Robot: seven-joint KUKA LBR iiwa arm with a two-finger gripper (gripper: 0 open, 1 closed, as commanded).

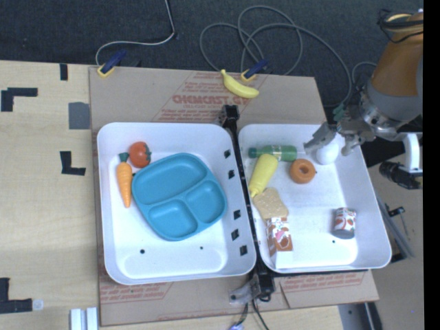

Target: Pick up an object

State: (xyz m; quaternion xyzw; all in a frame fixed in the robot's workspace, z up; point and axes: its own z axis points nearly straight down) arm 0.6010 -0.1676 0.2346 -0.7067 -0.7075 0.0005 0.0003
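Observation:
My gripper [324,148] hovers over the upper right part of the right bin [364,205], open, with nothing between its fingers. Just to its lower left lies an orange round fruit [302,171]. Further left are a green bottle [273,152] lying flat and a yellow squash-like piece [263,174] slanting under it. Below them lie a tan cracker [269,202] and a red-and-white carton [279,236]. Near the right wall sits a small can [344,223].
The left bin [110,239] holds a blue divided plate [179,195], a carrot [124,183] and a tomato [139,154]. A banana [239,86] lies on the cardboard behind the bins. Cables loop across the dark floor at the back.

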